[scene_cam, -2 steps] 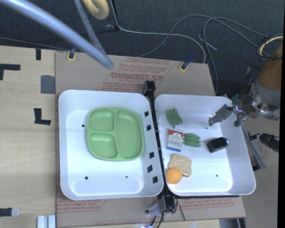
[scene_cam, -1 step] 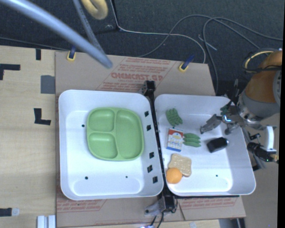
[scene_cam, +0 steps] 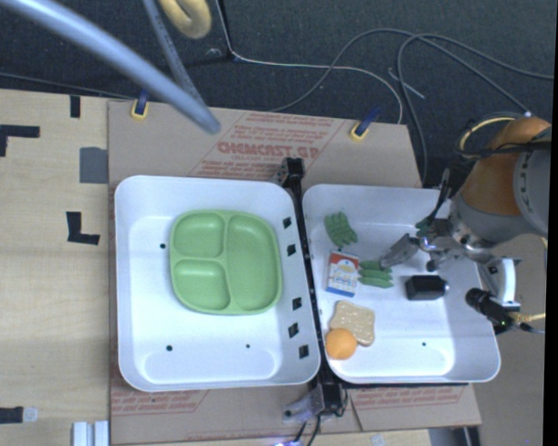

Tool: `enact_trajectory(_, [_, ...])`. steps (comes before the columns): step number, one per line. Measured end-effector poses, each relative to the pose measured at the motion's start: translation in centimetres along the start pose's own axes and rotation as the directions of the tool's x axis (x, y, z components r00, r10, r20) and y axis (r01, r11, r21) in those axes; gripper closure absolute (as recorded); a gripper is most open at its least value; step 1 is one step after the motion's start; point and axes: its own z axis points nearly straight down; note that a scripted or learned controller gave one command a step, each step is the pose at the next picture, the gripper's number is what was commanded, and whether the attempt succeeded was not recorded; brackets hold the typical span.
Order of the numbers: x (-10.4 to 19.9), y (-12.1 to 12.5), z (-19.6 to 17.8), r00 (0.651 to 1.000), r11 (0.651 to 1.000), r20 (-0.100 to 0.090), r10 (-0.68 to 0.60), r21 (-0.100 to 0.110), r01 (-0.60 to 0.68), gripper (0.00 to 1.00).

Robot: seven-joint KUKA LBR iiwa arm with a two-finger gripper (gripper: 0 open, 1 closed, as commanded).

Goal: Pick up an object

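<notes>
White plastic is carrying everything: the right bin (scene_cam: 457, 356) is holding two green toys, a small carton (scene_cam: 343, 273), a cracker (scene_cam: 353, 321), an orange (scene_cam: 341, 344) and a black block (scene_cam: 426, 288). The gripper (scene_cam: 401, 251) is hanging low near one green toy (scene_cam: 378, 275), gripping nothing; whether it is open I cannot tell. The items are crowding together, so a descent is risking nudging the carton or closing on air.

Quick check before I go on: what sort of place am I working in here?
Most likely a robotics lab test bench: two white bins on cardboard, toy food such as an orange and a green divided plate, and loose cables behind.
</notes>
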Motion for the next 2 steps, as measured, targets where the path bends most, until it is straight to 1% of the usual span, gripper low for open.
enact_trajectory(1, [0.0, 0.3, 2.3, 1.0, 1.0, -0.002, 0.0, -0.007, 0.0, 0.0])
enact_trajectory(2, [0.3, 0.8, 0.8, 1.0, 1.0, -0.003, -0.005, -0.019, 0.005, 1.0])
